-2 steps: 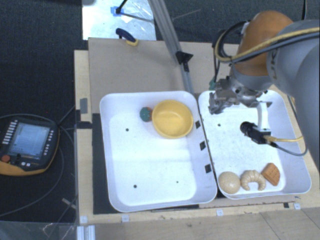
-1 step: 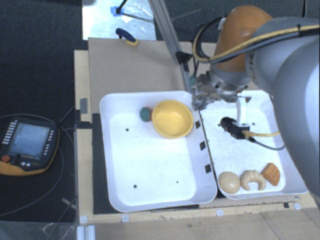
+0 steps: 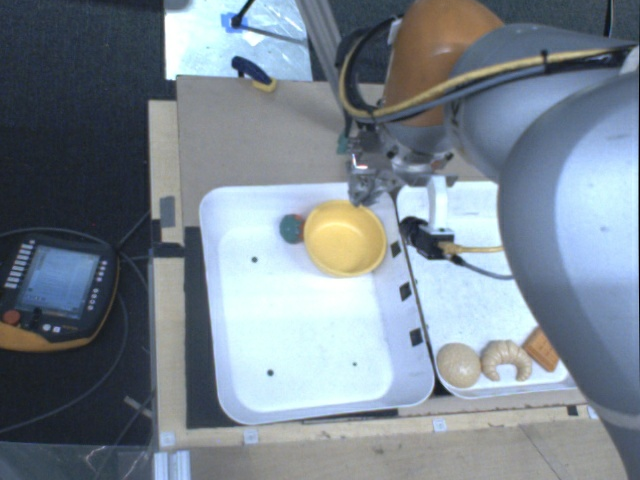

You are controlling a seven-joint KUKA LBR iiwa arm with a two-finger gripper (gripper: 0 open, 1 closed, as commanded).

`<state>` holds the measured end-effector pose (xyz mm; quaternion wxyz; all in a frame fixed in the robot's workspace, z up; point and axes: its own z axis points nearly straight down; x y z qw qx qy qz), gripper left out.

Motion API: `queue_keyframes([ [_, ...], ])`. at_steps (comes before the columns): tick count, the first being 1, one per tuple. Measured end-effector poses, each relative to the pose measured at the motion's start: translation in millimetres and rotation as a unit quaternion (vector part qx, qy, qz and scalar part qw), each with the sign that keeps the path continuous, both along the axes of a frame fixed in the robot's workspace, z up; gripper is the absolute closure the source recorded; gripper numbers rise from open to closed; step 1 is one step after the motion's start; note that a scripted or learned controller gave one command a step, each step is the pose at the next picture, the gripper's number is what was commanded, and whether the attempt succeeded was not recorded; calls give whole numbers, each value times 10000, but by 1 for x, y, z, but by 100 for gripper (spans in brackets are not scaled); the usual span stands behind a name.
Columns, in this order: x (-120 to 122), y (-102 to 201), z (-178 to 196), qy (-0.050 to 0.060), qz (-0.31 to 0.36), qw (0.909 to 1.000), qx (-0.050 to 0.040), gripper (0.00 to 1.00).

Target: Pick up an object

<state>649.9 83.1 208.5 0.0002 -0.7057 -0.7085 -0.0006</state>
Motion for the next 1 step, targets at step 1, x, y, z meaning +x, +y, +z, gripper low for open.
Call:
queue_keyframes([
  [1, 0, -2, 0, -2, -14, 10000, -6, 0],
])
